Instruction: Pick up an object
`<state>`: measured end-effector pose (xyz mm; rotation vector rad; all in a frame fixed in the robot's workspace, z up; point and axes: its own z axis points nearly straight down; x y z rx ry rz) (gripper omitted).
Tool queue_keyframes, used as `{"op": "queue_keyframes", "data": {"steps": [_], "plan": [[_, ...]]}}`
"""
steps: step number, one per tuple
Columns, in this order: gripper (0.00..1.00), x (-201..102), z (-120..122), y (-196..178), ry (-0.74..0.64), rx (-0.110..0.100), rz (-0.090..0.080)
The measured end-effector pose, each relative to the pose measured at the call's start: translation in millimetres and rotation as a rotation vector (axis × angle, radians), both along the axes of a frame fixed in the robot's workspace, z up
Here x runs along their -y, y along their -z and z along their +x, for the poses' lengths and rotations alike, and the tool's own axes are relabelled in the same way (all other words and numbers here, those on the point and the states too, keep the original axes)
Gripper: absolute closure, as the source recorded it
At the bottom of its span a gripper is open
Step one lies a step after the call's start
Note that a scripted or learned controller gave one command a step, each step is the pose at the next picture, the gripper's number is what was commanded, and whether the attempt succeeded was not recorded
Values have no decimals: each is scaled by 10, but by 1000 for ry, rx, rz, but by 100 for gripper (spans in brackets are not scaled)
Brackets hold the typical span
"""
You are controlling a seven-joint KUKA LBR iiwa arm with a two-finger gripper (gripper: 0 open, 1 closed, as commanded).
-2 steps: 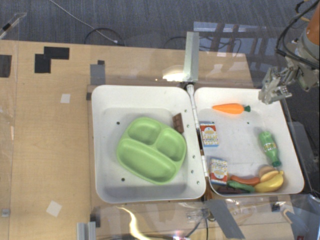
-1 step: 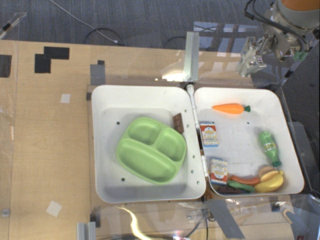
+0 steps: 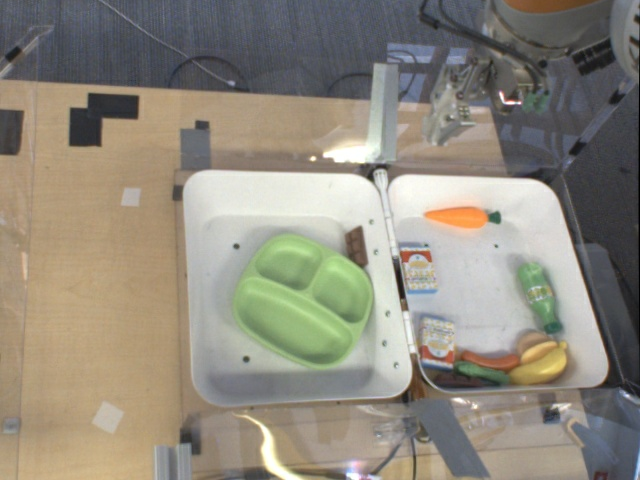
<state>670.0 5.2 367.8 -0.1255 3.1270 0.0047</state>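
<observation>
1. Gripper [image 3: 449, 118] hangs beyond the right bin's [image 3: 560, 208] far rim; whether its fingers are spread, I cannot tell.
2. Carrot [image 3: 456, 217] lies in that bin, just nearward of the fingers.

A light wooden bench [image 3: 90, 298] bears two white bins [image 3: 290, 208] — side by side, touching.
</observation>
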Motion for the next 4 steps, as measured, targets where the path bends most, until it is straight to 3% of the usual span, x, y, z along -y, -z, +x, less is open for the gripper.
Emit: {"op": "queue_keyframes", "data": {"steps": [1,2,3,4], "plan": [[100,21,17,-149,3,13,0],[100,-537,-5,-77,-1,-1,0],[100,223,-363,1243,-32,-13,-4],[100,180,-320,1050,-37,9,-2]]}}
